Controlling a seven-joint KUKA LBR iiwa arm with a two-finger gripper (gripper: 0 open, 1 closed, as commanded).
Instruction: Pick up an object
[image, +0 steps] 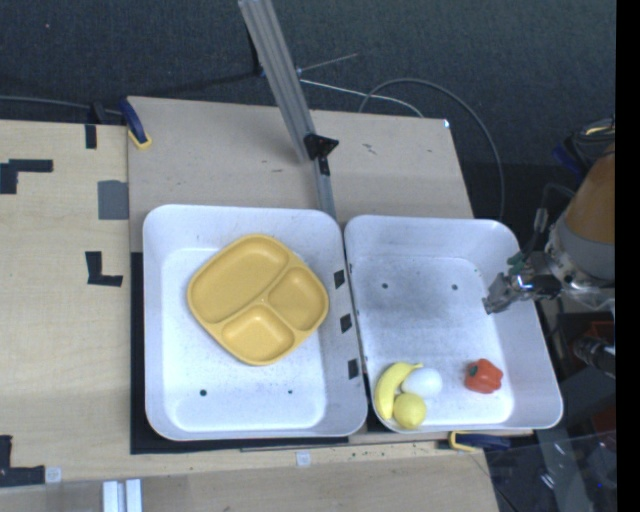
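**Gripper at the right bin's edge, nothing in its grasp**

Over at the right wall of the right shallow white bin (450, 240): the grey two-finger gripper (506, 292), reaching in from the right and poised above the rim. Too small and dark to judge as spread or closed, so cannot tell. Carrying nothing visible.

Down along the near wall of that same bin: a curved yellow banana (392, 380), touching a small white egg-shaped piece (425, 382) on its right and a round yellow lemon (409, 410) just below. A little to the right and apart from that cluster, a small red pepper-like fruit (484, 376), well short of the gripper, resting on the bin floor.

Across in the left shallow white bin (165, 300): a yellow plastic plate with three compartments (258, 298), lying flat, turned at a slant, up toward the far half.

Between the two bins at the back, a slim grey metal pole (285, 85) slanting in from the top edge.
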